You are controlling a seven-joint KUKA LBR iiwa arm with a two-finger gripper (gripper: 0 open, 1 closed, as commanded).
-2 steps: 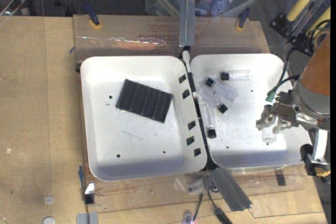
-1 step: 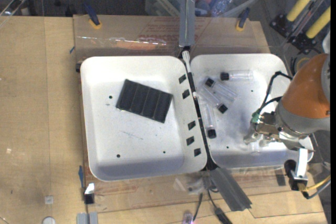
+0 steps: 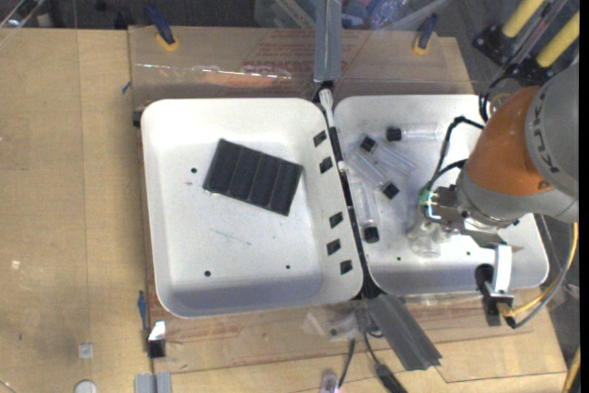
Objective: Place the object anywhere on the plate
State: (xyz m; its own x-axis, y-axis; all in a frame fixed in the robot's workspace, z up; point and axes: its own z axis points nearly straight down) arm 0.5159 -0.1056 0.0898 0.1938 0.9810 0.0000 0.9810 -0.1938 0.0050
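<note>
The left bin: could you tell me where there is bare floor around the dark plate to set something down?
In the left bin, the widest bare floor lies below the dark plate, toward the near wall; a narrower strip runs along its left. The right bin is crowded: clear tubes with black caps and the gripper.

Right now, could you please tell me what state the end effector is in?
End effector: down in the right bin among the clear tubes; whether it is open, closed or holding anything cannot be told.
</note>
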